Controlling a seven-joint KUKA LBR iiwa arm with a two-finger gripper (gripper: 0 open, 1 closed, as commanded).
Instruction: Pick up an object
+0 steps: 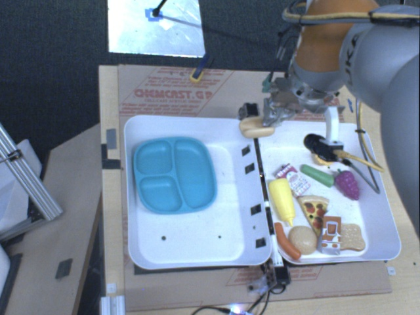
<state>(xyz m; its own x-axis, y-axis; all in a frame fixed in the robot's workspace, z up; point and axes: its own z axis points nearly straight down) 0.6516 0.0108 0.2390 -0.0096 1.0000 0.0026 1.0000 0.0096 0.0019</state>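
Hanging over the far-left corner of the right bin (387,238), the gripper (271,117) sits just above a tan bread roll (256,128) that lies beside the dividing rim; whether the fingers are apart or together I cannot tell, since the wrist covers them. Nearer the camera from it, the toy foods crowd together: a yellow bottle (282,199), a pizza slice (314,210), purple grapes (348,184). To its left, the other bin (190,251) holds a blue tray (174,174) with open floor around.

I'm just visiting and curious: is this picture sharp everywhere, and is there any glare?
Camera view: the arm looms large and soft, being nearest the lens; the shiny sheet at the top glares pale; the blue tray and the toy pizza slice look crisp under even light, with faint shadows.
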